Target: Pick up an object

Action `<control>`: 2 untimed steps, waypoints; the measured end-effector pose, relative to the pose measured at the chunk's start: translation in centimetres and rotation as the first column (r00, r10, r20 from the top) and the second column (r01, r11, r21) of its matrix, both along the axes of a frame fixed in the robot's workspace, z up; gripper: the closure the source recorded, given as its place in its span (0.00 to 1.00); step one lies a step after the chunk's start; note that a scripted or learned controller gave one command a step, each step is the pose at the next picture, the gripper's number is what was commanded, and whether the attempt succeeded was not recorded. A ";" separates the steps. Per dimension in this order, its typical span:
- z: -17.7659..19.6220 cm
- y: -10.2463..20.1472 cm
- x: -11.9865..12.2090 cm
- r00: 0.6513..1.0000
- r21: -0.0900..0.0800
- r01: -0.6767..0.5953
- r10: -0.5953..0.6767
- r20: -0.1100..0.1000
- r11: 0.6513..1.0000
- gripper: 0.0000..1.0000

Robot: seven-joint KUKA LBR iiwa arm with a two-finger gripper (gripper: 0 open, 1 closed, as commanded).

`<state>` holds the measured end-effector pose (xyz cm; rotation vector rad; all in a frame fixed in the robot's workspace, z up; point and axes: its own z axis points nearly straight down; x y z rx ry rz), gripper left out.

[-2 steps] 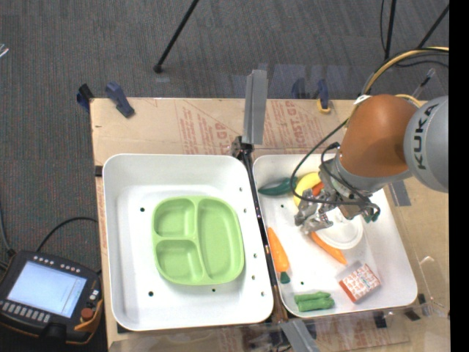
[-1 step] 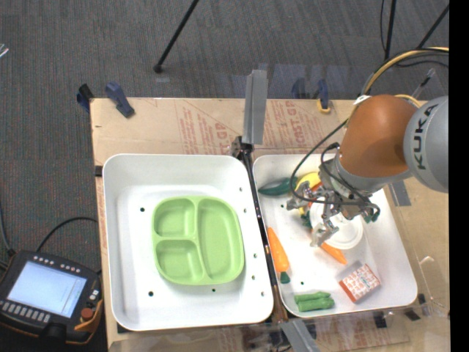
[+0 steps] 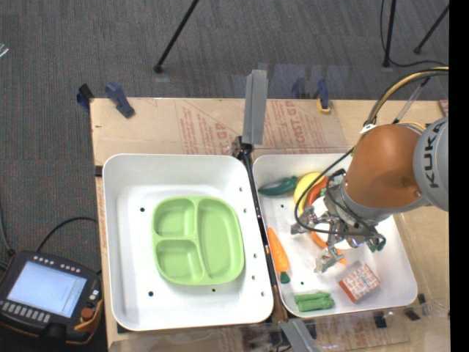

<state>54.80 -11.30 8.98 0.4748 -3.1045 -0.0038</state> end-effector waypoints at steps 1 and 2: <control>1.0 0.3 0.2 1.000 0.001 -0.008 0.008 0.003 1.000 1.00; 1.0 0.3 0.1 1.000 0.002 -0.008 0.008 0.002 1.000 0.00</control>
